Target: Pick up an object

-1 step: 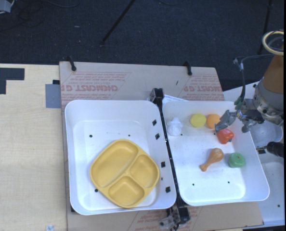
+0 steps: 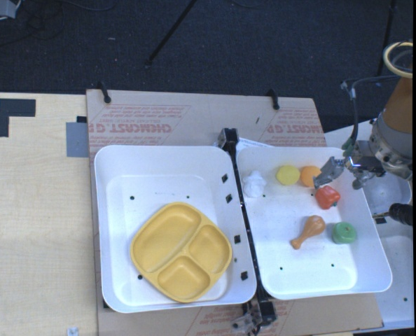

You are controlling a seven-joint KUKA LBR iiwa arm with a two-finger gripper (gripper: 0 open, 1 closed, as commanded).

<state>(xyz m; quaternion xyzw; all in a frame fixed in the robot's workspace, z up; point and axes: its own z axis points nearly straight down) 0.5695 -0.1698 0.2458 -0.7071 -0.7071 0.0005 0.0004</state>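
Place: a robotics lab or test cell, not a home or a shop.
Worktop [image 2: 33, 208]: pale wood-look surface with black and grey square markers stuck on it near the left edge.
Bins: two shallow white bins [image 2: 110, 187] side by side on a sheet of printed cardboard [image 2: 194, 121], joined by black clips along the middle.
Props: a yellow divided plastic tray [image 2: 181, 250] and small toy foods [image 2: 309, 231], the sort of stand-in things used for trials.
Floor: dark carpet [image 2: 215, 40] behind, with loose cables [image 2: 5, 5] trailing across it.
Machine: an industrial arm [image 2: 397, 117] with hoses at the right.
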